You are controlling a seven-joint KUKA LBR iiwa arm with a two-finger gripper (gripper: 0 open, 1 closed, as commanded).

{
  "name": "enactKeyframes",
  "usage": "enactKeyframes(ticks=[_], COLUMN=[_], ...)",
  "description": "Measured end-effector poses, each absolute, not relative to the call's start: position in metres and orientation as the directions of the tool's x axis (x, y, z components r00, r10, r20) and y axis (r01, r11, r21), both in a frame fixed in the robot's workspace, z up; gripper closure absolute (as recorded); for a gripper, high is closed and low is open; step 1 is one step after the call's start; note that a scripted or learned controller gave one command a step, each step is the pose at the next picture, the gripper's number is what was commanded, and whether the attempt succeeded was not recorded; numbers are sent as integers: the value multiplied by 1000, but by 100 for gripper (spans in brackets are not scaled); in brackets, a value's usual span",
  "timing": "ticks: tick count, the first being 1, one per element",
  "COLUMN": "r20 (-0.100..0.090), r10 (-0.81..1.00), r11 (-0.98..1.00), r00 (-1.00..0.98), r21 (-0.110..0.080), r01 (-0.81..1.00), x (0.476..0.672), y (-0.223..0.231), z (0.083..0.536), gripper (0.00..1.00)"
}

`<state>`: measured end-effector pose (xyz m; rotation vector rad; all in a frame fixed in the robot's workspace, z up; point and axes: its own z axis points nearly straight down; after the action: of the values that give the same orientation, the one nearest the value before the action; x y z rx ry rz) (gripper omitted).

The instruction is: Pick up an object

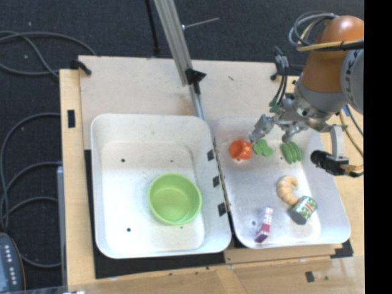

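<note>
Nearest my camera, along the front of the right bin [331, 228], I note a small pink and white carton [264, 224] lying tilted, and just to its right a green-labelled can [304, 209] on its side. Touching the can from behind is a pale yellow curved pastry-like item [286, 188]. At about the same depth, the left bin [110, 164] holds a lime green bowl [175, 198], upright, toward its front right.

Further back in the right bin, I record an orange-red toy vegetable [241, 150] close to the dividing rim, with a small green leafy piece [264, 147] just beside it on the right. A second green ribbed item [291, 152] lies a little further right, apart from the first.

Above these, the gripper [277, 127] hangs over the rear part of the right bin, its two fingers spread apart with nothing between them; one finger [262, 127] points toward the orange-red toy vegetable, the other toward the green ribbed item. I cannot tell whether either fingertip touches anything.

Behind the bins, a slanted aluminium rail [174, 32] rises from the bench [135, 84].
</note>
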<state>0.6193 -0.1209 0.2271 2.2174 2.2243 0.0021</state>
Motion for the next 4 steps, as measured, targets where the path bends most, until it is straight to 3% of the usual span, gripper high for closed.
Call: enactKeyframes(ticks=[1, 4], r20=[1, -2], r10=[1000, 1000], r11=[3, -1], r00=[-3, 1], r21=[2, 1], r01=[1000, 1000], x=[619, 623], y=[-121, -112], z=[227, 101], gripper=[0, 0])
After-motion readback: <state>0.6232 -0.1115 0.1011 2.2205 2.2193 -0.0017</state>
